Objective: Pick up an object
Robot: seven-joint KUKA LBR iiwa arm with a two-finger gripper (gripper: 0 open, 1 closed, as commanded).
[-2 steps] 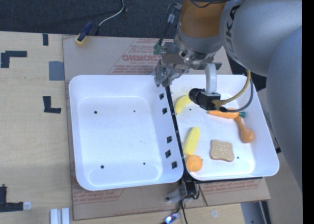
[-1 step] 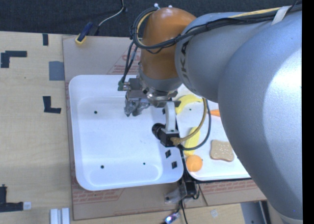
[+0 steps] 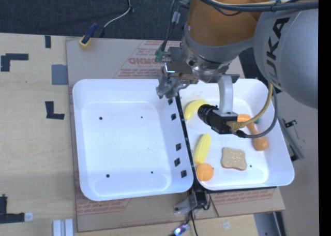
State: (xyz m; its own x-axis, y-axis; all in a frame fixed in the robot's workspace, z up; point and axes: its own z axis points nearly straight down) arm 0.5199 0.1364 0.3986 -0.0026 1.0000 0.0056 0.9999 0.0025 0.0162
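Cardboard (image 3: 139, 59) is covering a wooden bench (image 3: 31, 142) under a left bin (image 3: 124, 147) and a right bin (image 3: 274, 178). A corn cob (image 3: 202, 148) is lying in the right bin near the shared edge, its long axis running near-to-far and tilting slightly right. The gripper (image 3: 168, 89) is hanging over that edge's far end; whether it is open cannot be told.

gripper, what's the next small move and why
Probably shift the gripper a little into the right bin, over the yellow fruit: it hangs above the edge where the bins meet, and that fruit lies nearest.
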